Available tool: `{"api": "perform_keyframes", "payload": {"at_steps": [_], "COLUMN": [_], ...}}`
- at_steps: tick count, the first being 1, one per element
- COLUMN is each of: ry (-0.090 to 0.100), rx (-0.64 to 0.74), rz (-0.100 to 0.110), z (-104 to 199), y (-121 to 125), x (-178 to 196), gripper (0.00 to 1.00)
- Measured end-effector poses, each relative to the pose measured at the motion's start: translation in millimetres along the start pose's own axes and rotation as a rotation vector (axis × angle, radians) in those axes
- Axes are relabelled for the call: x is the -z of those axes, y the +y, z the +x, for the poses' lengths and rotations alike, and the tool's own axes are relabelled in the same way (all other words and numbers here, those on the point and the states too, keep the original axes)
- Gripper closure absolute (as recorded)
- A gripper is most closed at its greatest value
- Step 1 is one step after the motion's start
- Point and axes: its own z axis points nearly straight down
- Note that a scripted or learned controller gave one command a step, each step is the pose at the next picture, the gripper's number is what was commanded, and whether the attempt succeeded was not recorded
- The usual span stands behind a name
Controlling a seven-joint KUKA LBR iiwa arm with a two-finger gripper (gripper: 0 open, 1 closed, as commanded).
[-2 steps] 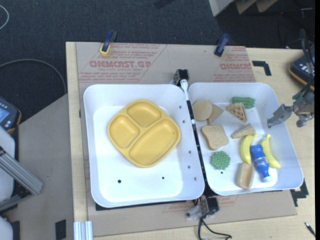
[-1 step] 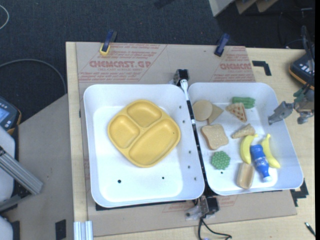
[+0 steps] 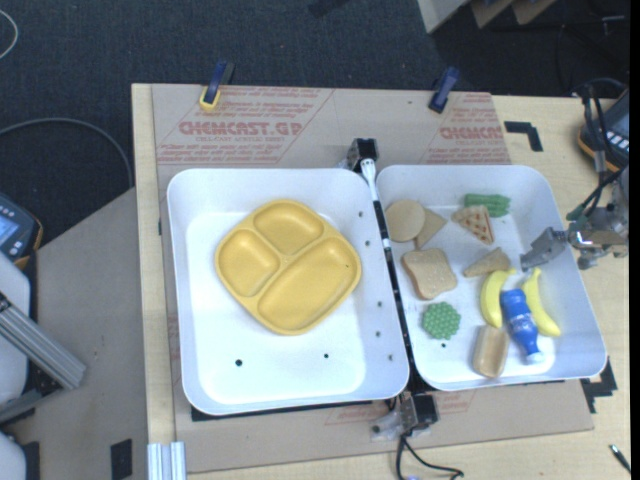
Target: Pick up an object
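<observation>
Pincer (image 3: 543, 249) hangs at right bin's (image 3: 560, 353) right edge w/ fingers apart, nothing btwn them. Nearest pick: banana (image 3: 541, 306), just below it by blue bottle (image 3: 520, 324). Bread slice (image 3: 429, 272), broccoli (image 3: 441, 319) toward bin's left edge. Yellow tray (image 3: 288, 265) fills left bin (image 3: 200, 368), prob. as drop spot.

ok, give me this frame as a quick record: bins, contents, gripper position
left bin: holds a yellow divided plate
right bin: holds toy food
yellow items: two bananas, either side of a blue bottle
green items: round broccoli piece near the bin's left side; leafy piece at the far edge
bread-like items: toast slice, round piece, pizza wedge, roll
gripper: above the right bin's right side, near the bananas, holding nothing that can be seen
</observation>
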Motion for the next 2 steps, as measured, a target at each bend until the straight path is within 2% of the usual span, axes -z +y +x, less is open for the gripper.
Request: {"api": "perform_keyframes", "payload": {"at_steps": [2], "ry": [0.000], "rx": [0.000], "rz": [0.000], "z": [-6.1], "y": [-3.4], "x": [-84.8], "gripper": [0.00]}}
